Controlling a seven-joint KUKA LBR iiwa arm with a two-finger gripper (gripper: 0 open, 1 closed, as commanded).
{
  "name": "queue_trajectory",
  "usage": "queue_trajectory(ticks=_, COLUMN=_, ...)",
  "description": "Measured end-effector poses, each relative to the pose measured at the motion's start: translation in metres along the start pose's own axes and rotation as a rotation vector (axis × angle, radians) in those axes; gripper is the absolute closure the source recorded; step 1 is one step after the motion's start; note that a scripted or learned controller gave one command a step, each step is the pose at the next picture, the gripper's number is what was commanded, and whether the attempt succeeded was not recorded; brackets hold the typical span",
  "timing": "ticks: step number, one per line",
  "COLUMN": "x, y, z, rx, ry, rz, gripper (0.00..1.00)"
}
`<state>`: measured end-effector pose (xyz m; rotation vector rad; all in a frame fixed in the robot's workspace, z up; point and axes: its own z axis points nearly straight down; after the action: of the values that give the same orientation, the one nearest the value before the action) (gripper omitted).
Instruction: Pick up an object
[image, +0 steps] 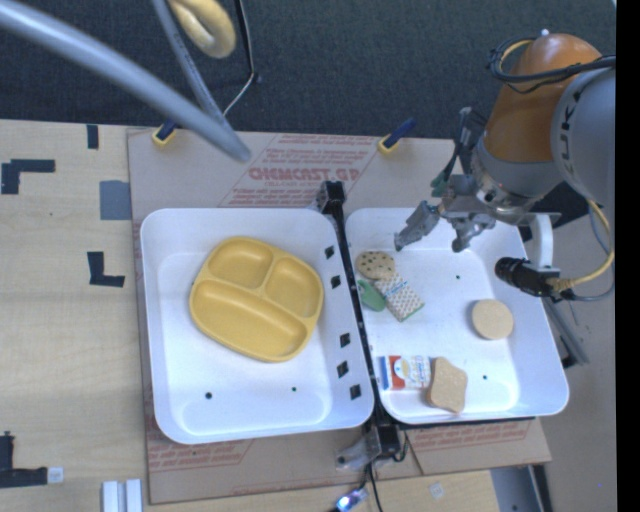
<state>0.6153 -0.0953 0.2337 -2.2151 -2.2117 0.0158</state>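
While the grey arm (560, 100) with its orange band reaches in from the upper right of the frame, its claw (438, 232) hangs over the upper part of the right bin (540, 395), fingers spread apart with nothing between them. Just below and left of the claw, a round speckled cookie (375, 264) lies near the divider, touching a green piece (372, 294) and a patterned wrapped bar (403, 297). A round tan biscuit (492, 319) sits well apart at the bin's right side, and a small carton (402, 372) lies beside a slice of toast (448, 385) at its lower edge. At centre left, the left bin (165, 400) carries a yellow divided plate (257, 297) on the counter (60, 330)
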Motion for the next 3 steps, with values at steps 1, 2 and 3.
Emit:
queue_trajectory(ticks=1, x=0.0, y=0.002, z=-0.008, rx=-0.014, ry=-0.001, rz=-0.003, gripper=0.0)
queue_trajectory(ticks=2, x=0.003, y=0.004, z=0.036, rx=-0.009, ry=-0.002, rz=-0.003, gripper=0.0)
queue_trajectory(ticks=3, x=-0.002, y=0.01, z=0.083, rx=-0.008, ry=-0.002, rz=-0.002, gripper=0.0)
